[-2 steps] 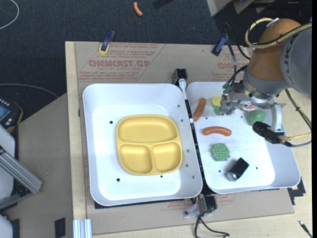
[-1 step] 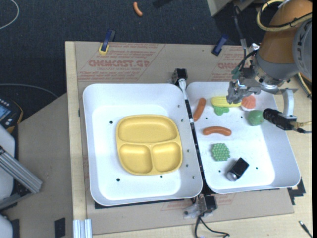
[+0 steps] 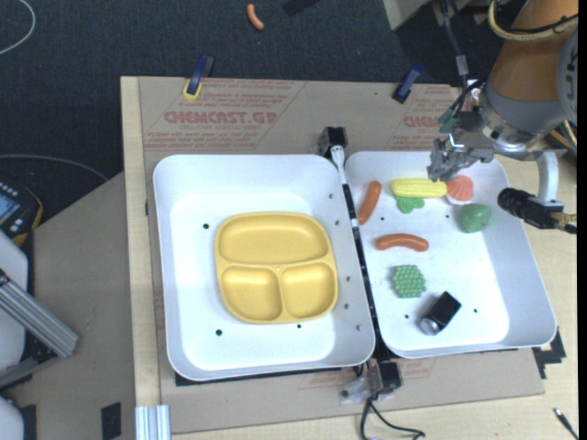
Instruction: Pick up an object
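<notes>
2 white bins (image 3: pixel 183 273), 1 yellow tray (image 3: pixel 275 266), 2 sausages (image 3: pixel 402 242), 1 corn cob (image 3: pixel 418 189)

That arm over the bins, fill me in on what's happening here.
The KUKA arm reaches in over the right bin, its gripper low at the bin's far end, just above the yellow corn. Nothing is visibly held. Two sausages, a green broccoli piece, a green ball, a red piece and a black block lie loose there. The left bin holds a yellow divided plate.
</notes>
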Robot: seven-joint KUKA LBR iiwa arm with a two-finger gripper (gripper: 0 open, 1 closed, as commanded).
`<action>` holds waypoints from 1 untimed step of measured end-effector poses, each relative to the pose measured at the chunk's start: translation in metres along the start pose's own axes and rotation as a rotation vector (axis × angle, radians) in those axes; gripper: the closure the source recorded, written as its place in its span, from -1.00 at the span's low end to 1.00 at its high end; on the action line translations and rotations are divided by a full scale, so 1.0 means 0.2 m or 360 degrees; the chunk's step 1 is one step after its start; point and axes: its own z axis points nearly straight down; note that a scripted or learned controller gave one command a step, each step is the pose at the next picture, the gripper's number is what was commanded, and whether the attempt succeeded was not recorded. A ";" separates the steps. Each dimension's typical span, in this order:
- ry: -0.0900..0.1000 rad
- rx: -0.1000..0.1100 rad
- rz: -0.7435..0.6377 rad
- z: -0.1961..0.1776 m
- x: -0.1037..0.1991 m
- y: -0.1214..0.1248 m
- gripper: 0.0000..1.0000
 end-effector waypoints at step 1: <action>0.0007 0.0016 -0.0006 0.04 0.27 -0.11 1.00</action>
